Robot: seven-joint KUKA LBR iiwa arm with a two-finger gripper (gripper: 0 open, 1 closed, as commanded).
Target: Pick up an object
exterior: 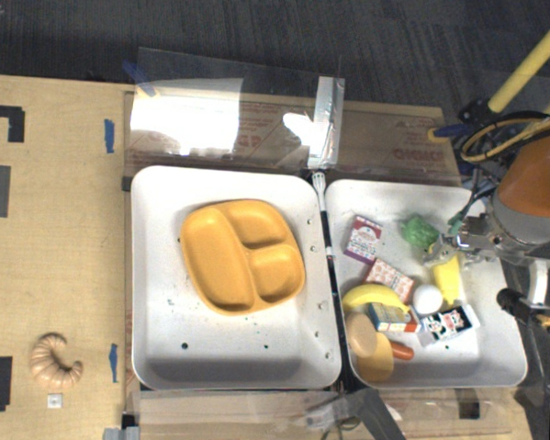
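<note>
The arm (532, 196) hangs at the right bin's (502, 360) far edge, its pincer state impossible to tell, while pickable clutter like the banana (368, 296) crowds that bin, awaiting a grasp.

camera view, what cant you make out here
- Gripper: too small and cluttered against the right bin to tell open from shut.
- Arm: cut off by the right edge.
- Carrot: partly hidden behind the cup.
- Print on the pink box: too small to read.
</note>
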